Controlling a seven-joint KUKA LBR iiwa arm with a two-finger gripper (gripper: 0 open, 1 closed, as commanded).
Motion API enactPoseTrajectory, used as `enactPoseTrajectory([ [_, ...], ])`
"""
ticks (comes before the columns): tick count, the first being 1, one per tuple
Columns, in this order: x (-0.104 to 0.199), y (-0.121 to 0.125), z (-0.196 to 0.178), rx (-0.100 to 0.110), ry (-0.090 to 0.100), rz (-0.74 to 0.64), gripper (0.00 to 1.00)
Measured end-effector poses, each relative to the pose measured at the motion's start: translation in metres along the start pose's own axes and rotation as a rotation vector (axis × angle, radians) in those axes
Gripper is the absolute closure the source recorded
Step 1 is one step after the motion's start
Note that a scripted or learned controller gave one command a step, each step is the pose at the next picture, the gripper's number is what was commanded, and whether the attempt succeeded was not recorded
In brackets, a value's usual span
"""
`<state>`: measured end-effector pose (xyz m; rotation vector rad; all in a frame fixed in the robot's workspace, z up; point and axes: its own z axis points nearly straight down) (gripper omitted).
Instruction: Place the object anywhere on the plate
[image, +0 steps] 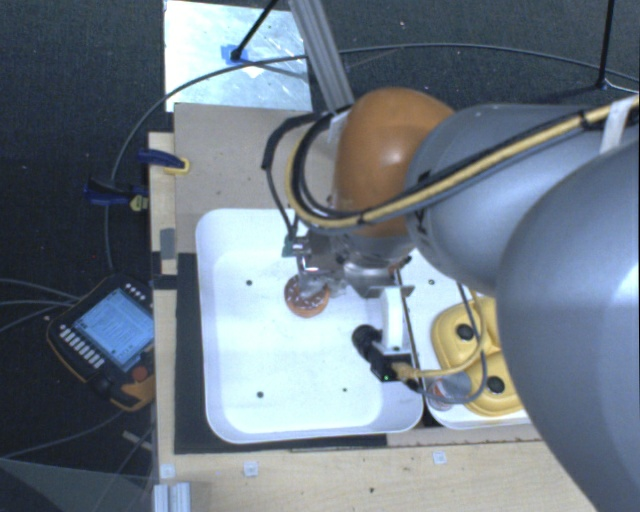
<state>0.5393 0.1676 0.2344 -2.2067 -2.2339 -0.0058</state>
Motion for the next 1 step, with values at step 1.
enactPoseTrajectory([
  [1, -0.0044, 0.0004, 0.0003, 0.001, -0.003, 0.007, 0.00],
])
